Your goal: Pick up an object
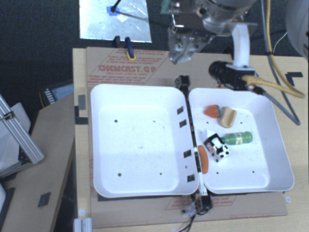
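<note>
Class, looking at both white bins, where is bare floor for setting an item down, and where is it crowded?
The left white bin is bare throughout. In the right white bin, the near-right floor is free; the middle, around the green bottle, is crowded.

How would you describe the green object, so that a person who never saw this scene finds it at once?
Look in the right white bin, at the cluster of small items near its middle. The green bottle lies on its side at the cluster's right end, beside a black-and-white block. It is the only green thing there.
</note>
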